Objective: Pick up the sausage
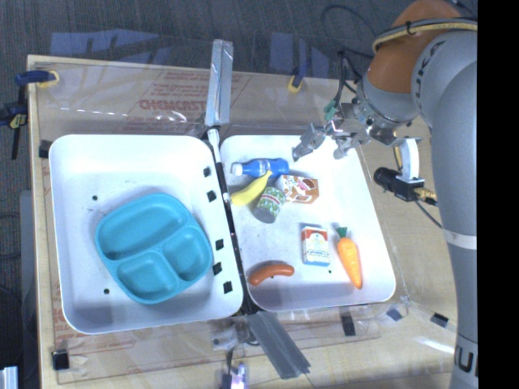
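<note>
Closest to the camera, along the bottom edge, a grey metal bracket (276, 345) juts from the joint where the two bins meet on the pale wooden surface (146, 353), which is covered with clear plastic sheeting. Dark grey carpet runs behind the surface at the top.

The left shallow white bin (73, 185) holds a turquoise three-compartment plastic tray (152, 245) lying flat near its middle, with bare white floor all round it.

The right shallow white bin (369, 286) carries the rest. The small reddish-brown sausage (270, 272) lies on its side near the front left corner, close to the divider and the front wall, well apart from the arm. To its right stands a small red-and-white carton (315, 244), and just beside that an orange toy carrot with a green top (349, 260). Farther back sit a cluster: a blue bottle with a white cap (259, 168), a yellow banana (250, 190) touching it, a green-and-grey can (270, 204) on its side, and a red-brown printed packet (301, 188).

Open floor lies between the sausage and the cluster, and between the sausage and the carton.

The grey arm with its orange band (405, 63) reaches in from the right; its pincer (324, 143) hovers over the bin's back right area, fingers spread open and gripping nothing.
</note>
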